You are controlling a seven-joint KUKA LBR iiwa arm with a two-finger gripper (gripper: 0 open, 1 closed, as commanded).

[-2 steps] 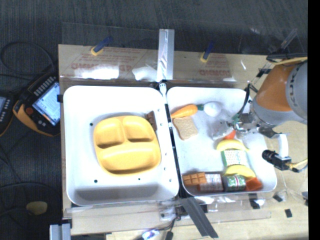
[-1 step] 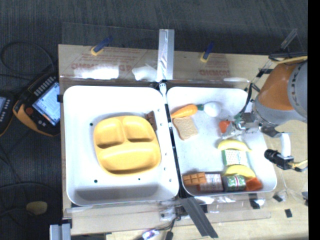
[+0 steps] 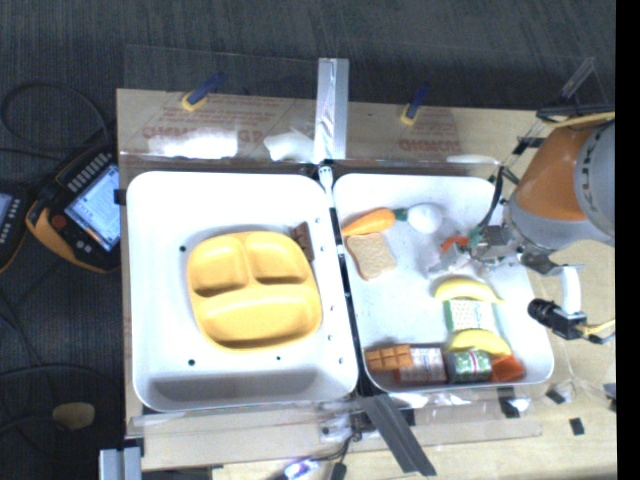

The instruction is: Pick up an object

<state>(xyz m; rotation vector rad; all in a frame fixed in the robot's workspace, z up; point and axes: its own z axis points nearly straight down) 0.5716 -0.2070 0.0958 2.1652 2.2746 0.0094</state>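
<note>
The right bin (image 3: pixel 520 368) holds several toy foods. An orange carrot (image 3: pixel 368 221) and a slice of bread (image 3: pixel 374 257) lie at its upper left, with a white ball (image 3: pixel 424 217) beside them. A yellow banana piece (image 3: pixel 465 289), a green-and-white packet (image 3: pixel 469 315) and another yellow piece (image 3: pixel 477 341) sit lower right. A brown bar (image 3: pixel 402 360) and a green-labelled item (image 3: pixel 468 366) line the front wall. My gripper (image 3: pixel 480 242) hangs low in the bin's upper right, just right of a small red-orange piece (image 3: pixel 453 240).
The left bin (image 3: pixel 150 268) carries a yellow compartment tray (image 3: pixel 254 286). The arm's orange band (image 3: pixel 556 180) hangs over the right bin's right wall. A yellow-and-black handset (image 3: pixel 80 213) and cables lie on the floor at left. Clips (image 3: pixel 202 92) hold a sheet behind the bins.
</note>
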